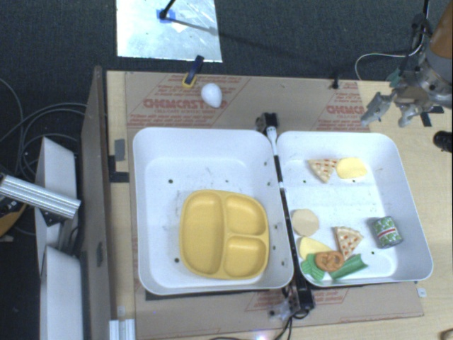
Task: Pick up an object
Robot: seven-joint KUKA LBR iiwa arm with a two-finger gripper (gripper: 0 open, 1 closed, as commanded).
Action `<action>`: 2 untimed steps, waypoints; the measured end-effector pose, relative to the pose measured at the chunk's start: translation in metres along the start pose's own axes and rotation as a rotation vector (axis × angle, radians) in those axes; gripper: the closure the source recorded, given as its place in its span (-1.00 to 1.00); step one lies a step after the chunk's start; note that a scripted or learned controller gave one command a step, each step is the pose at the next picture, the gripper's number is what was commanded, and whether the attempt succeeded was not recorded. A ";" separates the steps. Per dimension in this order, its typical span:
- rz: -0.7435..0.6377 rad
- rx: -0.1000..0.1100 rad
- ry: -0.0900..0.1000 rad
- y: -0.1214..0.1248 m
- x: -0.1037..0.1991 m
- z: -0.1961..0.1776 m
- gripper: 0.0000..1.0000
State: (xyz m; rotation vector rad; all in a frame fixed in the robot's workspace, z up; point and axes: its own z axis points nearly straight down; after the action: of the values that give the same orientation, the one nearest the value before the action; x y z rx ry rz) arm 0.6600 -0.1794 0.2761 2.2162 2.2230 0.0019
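Several food pieces lie in the right bin [407,190], below-left of the tool [396,108] beyond its far-right corner. Whether the tool is spread cannot be told.

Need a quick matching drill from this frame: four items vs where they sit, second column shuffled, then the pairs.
Items:
1. yellow divided tray
2. green can
3. white egg
4. gripper

Places:
A. on the cardboard behind the left bin
B. above the back right corner of the right bin
C. in the left bin, toward the front
D. in the right bin, near its right wall

Pairs: 1-C, 2-D, 3-A, 4-B
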 end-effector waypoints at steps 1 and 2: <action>0.004 0.008 0.001 0.000 -0.028 0.113 -1.00; -0.002 0.003 0.001 0.005 -0.008 0.156 -1.00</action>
State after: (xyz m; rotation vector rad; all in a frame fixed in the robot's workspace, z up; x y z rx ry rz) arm 0.6649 -0.1874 0.1197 2.2159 2.2273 -0.0001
